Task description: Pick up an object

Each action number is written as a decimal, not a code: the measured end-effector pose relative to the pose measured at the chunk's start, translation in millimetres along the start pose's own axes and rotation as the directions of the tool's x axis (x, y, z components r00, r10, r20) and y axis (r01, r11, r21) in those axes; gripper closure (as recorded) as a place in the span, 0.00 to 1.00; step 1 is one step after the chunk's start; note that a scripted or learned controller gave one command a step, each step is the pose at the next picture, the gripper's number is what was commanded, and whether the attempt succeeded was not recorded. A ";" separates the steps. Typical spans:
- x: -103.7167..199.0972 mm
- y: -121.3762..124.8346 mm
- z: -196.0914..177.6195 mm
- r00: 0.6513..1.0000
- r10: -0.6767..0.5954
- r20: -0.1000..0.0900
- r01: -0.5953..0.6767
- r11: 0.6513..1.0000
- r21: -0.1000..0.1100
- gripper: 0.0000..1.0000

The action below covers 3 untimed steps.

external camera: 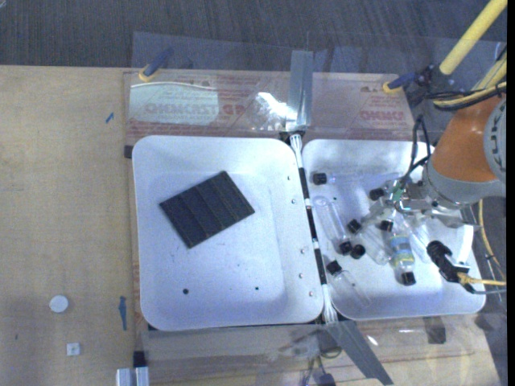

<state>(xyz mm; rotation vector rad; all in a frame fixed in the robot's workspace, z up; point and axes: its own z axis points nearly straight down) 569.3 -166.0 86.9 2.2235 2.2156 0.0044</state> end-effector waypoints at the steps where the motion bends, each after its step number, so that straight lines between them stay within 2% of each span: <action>1: -28.5 -61.9 -0.1 0.996 -0.086 -0.002 0.086 0.996 0.001 0.00; 2: -29.3 -59.8 -10.9 0.996 -0.085 0.001 0.085 0.996 -0.006 1.00; 3: 43.7 -0.9 -110.7 1.000 -0.029 0.000 0.029 1.000 0.003 1.00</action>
